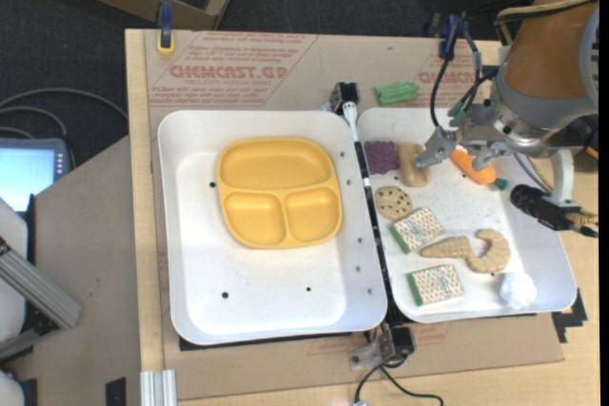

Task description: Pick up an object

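The gripper point(455, 147), whose grasp I cannot tell, hangs by the orange carrot-like piece point(473, 166) in the right bin point(552, 247); centre squarely over it before descending

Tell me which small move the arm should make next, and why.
Probably a short descent. The gripper hangs over the back of the right bin, above a tan block and beside an orange piece. Nothing is seen between its fingers, so it could go down onto the tan block.
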{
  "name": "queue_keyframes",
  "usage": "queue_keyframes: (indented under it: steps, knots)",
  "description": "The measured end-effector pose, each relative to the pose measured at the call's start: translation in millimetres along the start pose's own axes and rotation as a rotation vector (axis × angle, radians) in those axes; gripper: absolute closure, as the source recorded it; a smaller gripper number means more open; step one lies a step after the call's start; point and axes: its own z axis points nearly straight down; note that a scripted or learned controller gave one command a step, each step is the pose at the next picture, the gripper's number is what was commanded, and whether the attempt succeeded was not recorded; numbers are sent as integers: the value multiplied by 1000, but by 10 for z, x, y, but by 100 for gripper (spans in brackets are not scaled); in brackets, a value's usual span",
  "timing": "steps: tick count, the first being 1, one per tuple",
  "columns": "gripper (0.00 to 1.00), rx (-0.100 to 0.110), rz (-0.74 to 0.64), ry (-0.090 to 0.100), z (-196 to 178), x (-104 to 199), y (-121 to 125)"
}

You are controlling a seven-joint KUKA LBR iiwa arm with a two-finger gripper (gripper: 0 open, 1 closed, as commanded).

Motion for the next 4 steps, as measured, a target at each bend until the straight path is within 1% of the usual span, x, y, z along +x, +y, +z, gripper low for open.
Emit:
queue_keyframes:
  steps: [1,2,3,4]
  knots:
    - [0,-5,6,-8,811,-1214,906]
    - [0,4,0,3,1283,-1189,744]
    - [100,-3,-1,0,1145,-1190,765]
    - [100,1,-4,1,1259,-457,327]
